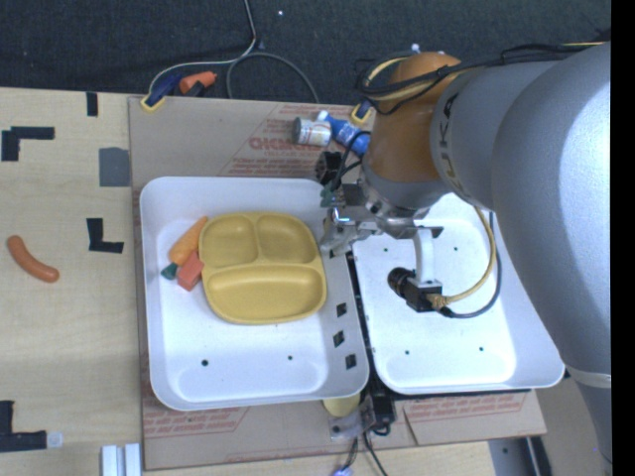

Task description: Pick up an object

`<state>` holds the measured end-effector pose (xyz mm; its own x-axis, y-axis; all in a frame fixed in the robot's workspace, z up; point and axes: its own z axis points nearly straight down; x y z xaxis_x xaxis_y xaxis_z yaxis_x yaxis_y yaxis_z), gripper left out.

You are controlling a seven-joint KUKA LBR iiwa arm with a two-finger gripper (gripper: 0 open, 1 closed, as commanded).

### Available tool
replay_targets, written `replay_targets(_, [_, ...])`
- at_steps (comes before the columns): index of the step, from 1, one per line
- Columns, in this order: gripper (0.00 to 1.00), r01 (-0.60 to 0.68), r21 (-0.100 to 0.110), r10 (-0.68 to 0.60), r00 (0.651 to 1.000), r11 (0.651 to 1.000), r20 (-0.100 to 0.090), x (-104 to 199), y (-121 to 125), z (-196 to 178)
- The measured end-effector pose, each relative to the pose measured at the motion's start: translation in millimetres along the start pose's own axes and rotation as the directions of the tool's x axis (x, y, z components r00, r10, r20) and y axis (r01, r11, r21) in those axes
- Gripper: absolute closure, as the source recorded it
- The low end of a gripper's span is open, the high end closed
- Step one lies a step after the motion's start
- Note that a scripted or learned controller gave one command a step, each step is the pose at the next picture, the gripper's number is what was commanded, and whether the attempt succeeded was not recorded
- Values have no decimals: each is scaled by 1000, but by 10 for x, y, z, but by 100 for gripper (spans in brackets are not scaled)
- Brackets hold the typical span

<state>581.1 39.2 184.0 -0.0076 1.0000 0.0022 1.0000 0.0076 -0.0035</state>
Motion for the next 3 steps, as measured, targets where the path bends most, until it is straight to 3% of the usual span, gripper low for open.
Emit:
replay_targets(2, [100,-9,-3,9,1000,1000,3,-466,157,0])
replay_targets(3, [100,1,1,-1,1000,1000,-1,321,-272,4])
